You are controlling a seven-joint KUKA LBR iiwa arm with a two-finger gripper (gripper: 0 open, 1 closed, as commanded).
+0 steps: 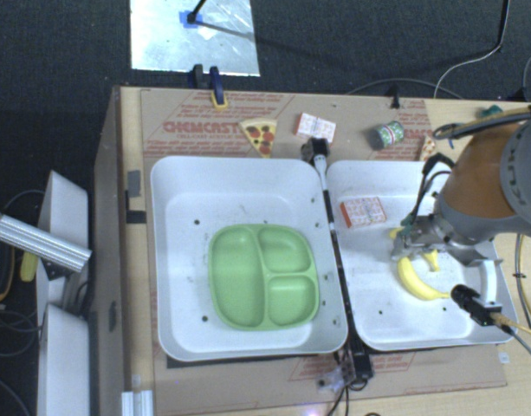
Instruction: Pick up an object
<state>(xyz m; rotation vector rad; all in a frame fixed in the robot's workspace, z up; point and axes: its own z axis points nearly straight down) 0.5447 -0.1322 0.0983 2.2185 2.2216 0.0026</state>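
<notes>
The arm reaches in from the right, and its gripper (412,243) is low in the right bin (369,319), right at the far end of the banana (418,282). Whether it is open or closed I cannot tell. A small red-printed card (362,211) lies farther back. The left bin (183,232) holds a green divided plate (263,276).

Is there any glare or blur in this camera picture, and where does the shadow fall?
In the camera view, the foil sheet beyond the bench glares bright; the white bins look slightly overexposed; the green plate is soft but readable; the gripper over the banana is blurred, with faint shadow beneath.
</notes>
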